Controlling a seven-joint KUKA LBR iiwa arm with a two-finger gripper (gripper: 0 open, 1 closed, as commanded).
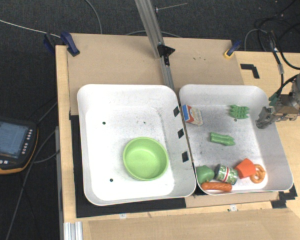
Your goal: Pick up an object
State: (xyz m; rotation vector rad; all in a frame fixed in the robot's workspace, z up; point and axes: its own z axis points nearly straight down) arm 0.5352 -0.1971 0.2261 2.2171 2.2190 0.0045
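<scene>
Claw (pixel 265 118) hung at the right bin's (pixel 282 156) rim; can't tell its grip state. Dropping there, it'd probably hit the wall and miss the green toy (pixel 238 111).

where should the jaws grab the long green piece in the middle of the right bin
Take the long green piece across its narrow width near mid-length, coming straight down. It lies flat with bare floor of the right bin on every side, so both jaws should fit beside it. The gripper sits at the bin's right rim.
</scene>
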